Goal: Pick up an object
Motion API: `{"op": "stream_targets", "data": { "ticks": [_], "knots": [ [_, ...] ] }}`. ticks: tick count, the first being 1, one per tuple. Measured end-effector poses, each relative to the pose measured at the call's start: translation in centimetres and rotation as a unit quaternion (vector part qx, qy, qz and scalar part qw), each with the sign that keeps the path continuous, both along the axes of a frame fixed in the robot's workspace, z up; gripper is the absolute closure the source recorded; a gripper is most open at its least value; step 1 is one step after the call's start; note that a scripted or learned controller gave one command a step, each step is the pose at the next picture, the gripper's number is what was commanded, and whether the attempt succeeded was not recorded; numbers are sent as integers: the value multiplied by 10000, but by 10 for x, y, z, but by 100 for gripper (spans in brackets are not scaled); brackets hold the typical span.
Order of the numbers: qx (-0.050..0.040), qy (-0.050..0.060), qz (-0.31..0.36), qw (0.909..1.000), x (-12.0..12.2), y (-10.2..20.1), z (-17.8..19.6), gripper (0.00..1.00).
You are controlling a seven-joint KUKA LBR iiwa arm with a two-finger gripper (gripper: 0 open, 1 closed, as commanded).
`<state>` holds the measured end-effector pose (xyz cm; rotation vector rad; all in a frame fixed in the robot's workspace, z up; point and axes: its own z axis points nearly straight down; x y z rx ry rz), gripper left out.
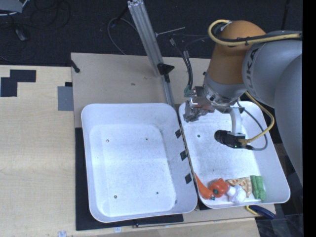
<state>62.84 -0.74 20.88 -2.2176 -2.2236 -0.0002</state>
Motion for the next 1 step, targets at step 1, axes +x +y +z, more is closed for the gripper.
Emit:
{"op": "stream_targets", "data": {
  "ticks": [1],
  "knots": [
    [2,-5,6,10000,-12,55,14,100]
  ]
}}
